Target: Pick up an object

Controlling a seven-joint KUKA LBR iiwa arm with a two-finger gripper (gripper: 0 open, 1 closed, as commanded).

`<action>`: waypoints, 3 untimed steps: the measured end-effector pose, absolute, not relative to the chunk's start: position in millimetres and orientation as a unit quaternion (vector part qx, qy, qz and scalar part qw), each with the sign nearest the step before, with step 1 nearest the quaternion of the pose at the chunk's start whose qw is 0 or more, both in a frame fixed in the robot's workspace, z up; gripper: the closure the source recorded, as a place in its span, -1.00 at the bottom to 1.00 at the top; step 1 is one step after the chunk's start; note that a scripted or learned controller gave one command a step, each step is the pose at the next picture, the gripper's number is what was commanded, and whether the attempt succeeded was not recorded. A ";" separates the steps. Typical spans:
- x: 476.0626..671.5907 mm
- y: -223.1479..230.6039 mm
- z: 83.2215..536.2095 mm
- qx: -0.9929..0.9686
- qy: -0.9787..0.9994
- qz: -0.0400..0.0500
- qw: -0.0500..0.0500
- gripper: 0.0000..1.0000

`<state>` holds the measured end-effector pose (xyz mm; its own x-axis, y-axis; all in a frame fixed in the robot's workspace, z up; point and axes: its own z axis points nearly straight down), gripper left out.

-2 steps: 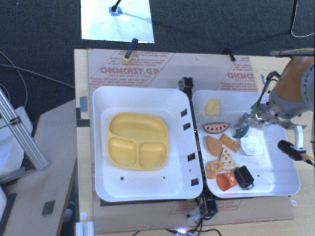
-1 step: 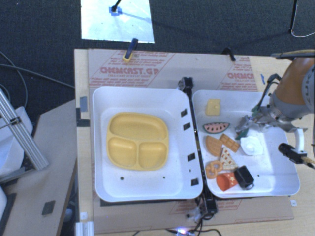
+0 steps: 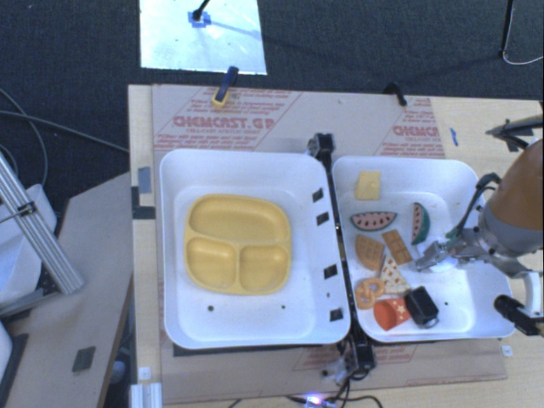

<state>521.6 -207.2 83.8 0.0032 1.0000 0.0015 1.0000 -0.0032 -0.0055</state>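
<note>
The right bin [image 3: 459, 175] holds several toy foods: a yellow cheese cube [image 3: 368, 185], a watermelon slice [image 3: 374, 221], a second green-rimmed slice [image 3: 419, 223], a waffle [image 3: 369, 252], a cracker [image 3: 397, 246], a pizza wedge [image 3: 391, 275], a pretzel [image 3: 370, 292], a red cup [image 3: 388, 314] and a black object [image 3: 421, 306]. My gripper [image 3: 432, 258] hangs low over the middle of this bin, just right of the cracker and pizza wedge and below the green-rimmed slice. Nothing shows held in it.
The left bin [image 3: 174, 228] carries a yellow divided plate [image 3: 238, 243]. The arm [image 3: 514, 215] comes in over the right bin's right rim. A black divider with clips [image 3: 330, 228] runs between the bins. A yellow-and-blue tool [image 3: 224, 87] lies on the board behind.
</note>
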 end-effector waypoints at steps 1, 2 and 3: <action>653.6 -204.7 113.6 -0.703 -0.711 -0.004 -0.007 -1.00; 521.5 -207.0 82.4 -0.709 -0.706 0.002 0.005 -1.00; 608.9 -175.2 123.5 -0.704 -0.711 -0.003 -0.005 -1.00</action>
